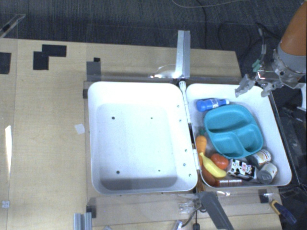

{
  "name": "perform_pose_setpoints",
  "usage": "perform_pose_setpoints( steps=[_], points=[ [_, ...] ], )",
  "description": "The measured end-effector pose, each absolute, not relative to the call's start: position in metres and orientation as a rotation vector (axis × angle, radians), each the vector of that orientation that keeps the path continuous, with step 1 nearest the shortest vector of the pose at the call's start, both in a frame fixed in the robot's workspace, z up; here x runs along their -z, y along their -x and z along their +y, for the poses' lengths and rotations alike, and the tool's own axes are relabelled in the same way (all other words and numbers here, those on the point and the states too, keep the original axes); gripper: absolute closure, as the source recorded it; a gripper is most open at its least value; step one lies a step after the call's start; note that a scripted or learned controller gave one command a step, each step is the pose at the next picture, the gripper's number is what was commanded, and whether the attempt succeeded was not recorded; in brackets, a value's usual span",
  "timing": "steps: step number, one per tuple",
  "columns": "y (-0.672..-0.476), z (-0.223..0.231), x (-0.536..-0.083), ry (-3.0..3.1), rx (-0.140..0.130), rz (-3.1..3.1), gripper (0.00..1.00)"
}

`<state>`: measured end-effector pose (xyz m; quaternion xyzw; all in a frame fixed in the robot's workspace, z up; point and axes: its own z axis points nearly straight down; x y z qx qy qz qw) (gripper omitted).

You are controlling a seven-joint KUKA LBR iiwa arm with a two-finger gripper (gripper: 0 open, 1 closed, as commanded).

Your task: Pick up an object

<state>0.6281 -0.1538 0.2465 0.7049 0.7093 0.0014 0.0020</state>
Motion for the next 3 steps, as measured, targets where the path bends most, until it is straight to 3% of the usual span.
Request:
perform_pose_setpoints(
  steps=[1, 2, 3],
  points=[
    [-0.605, -0.096, -0.133, -2.245, -0.003, 2.194, 0.00],
    [-0.662, -0.092, -0.087, -2.271, 0.038, 2.215, 0.00],
    [-0.669, -0.090, -0.101, -2.251, 0.007, 2.198, 1.00]
  ],
)
